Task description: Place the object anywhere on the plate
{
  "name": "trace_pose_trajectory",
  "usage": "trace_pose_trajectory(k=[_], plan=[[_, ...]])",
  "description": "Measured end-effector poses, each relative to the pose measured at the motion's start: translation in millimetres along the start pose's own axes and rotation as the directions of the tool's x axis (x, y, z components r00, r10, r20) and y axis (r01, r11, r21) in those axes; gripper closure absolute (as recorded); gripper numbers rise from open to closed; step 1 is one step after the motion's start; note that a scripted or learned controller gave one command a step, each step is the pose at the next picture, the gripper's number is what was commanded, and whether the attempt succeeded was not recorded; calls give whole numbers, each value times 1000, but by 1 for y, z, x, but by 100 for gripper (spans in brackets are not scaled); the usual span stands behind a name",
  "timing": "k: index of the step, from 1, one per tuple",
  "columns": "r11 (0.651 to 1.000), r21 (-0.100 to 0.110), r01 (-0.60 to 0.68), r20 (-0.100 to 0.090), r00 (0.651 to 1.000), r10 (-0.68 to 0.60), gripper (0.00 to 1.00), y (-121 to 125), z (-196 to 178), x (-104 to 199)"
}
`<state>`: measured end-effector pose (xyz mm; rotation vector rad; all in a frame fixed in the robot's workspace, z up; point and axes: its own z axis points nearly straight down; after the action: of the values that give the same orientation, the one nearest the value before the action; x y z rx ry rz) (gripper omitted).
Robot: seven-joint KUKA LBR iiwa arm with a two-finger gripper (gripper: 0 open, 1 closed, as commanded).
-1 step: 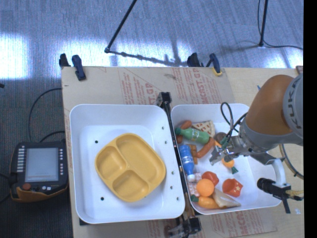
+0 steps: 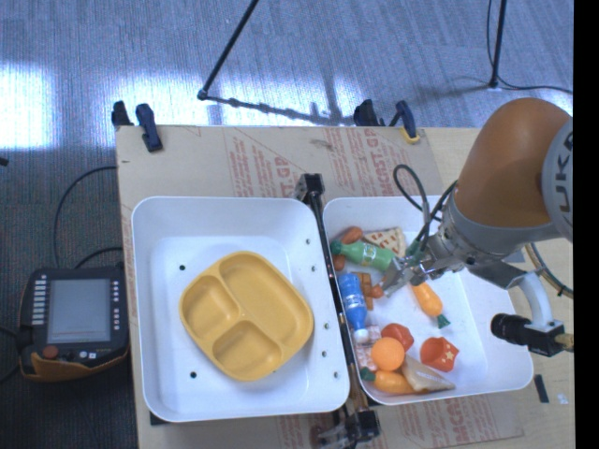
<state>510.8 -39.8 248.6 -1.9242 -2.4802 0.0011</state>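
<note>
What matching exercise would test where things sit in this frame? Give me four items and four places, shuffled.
Column one:
1. yellow plate
2. blue bottle
3. green bottle
4. orange ball

Column two:
A. right bin, along its left wall
B. left bin, about the middle
C. right bin, toward its near edge
D. right bin, toward its far edge, just left of the gripper

Pairs: 1-B, 2-A, 3-D, 4-C
</note>
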Motion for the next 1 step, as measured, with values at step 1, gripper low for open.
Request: trace_pose_trajectory(k=[1], plan=[[999, 1, -35, 0, 999, 35, 100, 23, -52, 90]])
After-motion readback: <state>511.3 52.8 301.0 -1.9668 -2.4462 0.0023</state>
